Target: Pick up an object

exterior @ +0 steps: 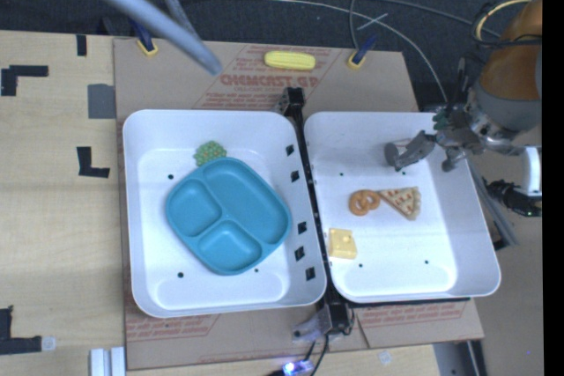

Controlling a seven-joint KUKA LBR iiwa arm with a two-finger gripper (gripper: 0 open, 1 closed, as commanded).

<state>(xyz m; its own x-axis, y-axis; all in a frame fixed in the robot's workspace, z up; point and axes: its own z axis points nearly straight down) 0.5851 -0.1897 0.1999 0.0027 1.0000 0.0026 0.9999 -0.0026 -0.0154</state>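
While the grey two-finger gripper (423, 152) hangs by the right white bin's (458, 273) far right corner, fingers spread and holding nothing, the round brown pretzel (362, 202) touches the tan waffle wedge (402, 202) mid-bin; a pale yellow cheese square (342, 243) sits near its left wall.

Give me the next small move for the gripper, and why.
Probably ease the gripper forward and down toward the pizza slice. It hovers over the right bin near its far right rim with nothing between its fingers; the slice and the pretzel touching it lie just beyond.
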